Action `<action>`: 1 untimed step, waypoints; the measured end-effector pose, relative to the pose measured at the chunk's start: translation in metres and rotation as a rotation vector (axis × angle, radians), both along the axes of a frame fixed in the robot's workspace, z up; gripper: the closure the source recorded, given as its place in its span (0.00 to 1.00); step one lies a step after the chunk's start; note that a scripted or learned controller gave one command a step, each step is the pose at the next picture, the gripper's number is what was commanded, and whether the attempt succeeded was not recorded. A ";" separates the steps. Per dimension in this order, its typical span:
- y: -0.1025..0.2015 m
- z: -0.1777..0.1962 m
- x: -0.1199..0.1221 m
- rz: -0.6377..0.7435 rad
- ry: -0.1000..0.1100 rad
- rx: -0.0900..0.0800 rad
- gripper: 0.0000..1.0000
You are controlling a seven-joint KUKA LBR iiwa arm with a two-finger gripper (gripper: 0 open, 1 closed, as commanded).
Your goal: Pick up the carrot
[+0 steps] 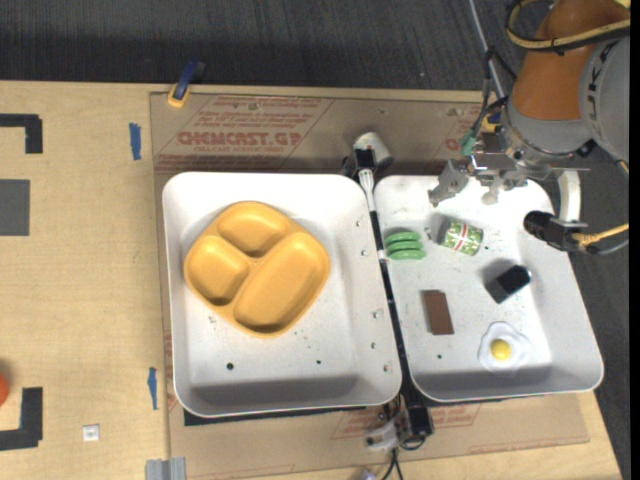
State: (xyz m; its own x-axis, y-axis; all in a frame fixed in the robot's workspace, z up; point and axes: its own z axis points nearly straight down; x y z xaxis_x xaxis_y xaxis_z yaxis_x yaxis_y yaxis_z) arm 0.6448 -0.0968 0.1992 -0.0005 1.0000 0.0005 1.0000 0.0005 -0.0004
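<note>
My gripper [466,190] hangs over the far part of the right bin [575,313], its two fingers spread apart and open with nothing between them. Just in front of it a small green, red and white can [462,236] lies on the bin floor. To the can's left sits a green ribbed item [405,246]. The orange band and grey wrist of the arm rise behind the gripper at the upper right.
The right bin also holds a black block [507,282], a brown rectangular bar [436,311] and a fried egg toy [501,348]. A yellow divided plate [257,265] lies in the left bin [190,368]. A small orange thing [3,389] shows at the bench's left edge.
</note>
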 end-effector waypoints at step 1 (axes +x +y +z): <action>0.078 -0.015 -0.047 0.008 0.002 0.000 0.00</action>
State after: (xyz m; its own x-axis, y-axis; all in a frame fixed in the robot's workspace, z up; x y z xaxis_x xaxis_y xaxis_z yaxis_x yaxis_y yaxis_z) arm 0.5974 -0.0188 0.1845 -0.0087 1.0000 0.0009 1.0000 0.0087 -0.0022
